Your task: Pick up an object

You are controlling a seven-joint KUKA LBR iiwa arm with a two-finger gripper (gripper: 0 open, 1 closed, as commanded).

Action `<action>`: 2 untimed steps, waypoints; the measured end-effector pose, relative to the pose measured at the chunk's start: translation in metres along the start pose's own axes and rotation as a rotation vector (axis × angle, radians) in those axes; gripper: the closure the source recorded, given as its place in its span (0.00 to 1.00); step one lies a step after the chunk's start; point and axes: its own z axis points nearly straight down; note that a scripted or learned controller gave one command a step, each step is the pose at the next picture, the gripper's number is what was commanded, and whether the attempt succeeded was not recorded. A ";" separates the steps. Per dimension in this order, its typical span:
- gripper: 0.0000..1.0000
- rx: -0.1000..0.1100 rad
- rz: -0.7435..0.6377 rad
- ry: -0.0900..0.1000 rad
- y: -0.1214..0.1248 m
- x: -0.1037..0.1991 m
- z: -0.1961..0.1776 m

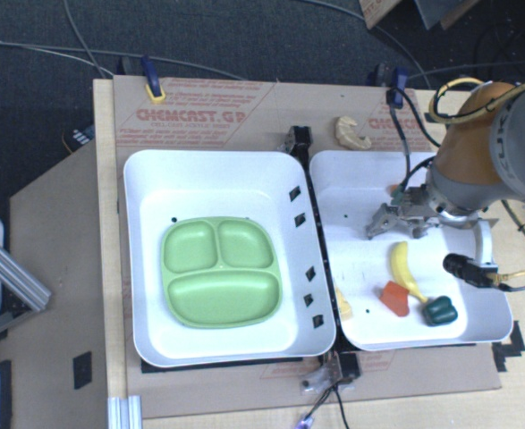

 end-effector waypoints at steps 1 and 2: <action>1.00 -0.003 0.000 0.000 0.001 0.000 -0.012; 1.00 -0.007 0.000 -0.002 -0.008 0.001 -0.064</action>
